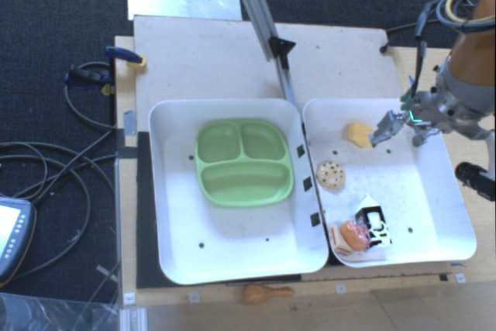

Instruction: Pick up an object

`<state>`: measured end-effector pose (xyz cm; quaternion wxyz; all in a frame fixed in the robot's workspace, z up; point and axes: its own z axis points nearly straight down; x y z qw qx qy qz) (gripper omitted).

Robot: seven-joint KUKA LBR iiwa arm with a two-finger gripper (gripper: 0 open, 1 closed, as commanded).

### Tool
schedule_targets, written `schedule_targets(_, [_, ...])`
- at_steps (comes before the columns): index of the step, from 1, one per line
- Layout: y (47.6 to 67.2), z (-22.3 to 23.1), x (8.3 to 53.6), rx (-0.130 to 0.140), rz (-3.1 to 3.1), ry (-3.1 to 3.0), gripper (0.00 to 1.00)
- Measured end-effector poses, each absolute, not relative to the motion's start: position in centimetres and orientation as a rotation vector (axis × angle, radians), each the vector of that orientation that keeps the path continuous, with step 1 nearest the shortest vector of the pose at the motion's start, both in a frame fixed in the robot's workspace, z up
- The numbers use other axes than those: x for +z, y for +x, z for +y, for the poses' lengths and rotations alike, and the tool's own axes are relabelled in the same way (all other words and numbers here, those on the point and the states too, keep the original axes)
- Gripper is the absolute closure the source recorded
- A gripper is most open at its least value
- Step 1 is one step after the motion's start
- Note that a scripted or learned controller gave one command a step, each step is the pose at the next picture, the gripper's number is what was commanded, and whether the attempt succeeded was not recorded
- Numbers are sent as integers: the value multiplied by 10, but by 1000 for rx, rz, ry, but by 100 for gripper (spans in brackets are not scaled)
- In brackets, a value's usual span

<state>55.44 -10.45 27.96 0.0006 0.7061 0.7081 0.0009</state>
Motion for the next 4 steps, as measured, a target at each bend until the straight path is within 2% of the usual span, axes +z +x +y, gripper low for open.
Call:
schedule_targets(1, [547, -98, 224, -3, 2225, 2223, 0])
schedule_targets(3, [560, -102, 132, -3, 2223, 2223, 0])
schedule_targets(4, [561, -102, 146, 4, 2220, 2219, 100])
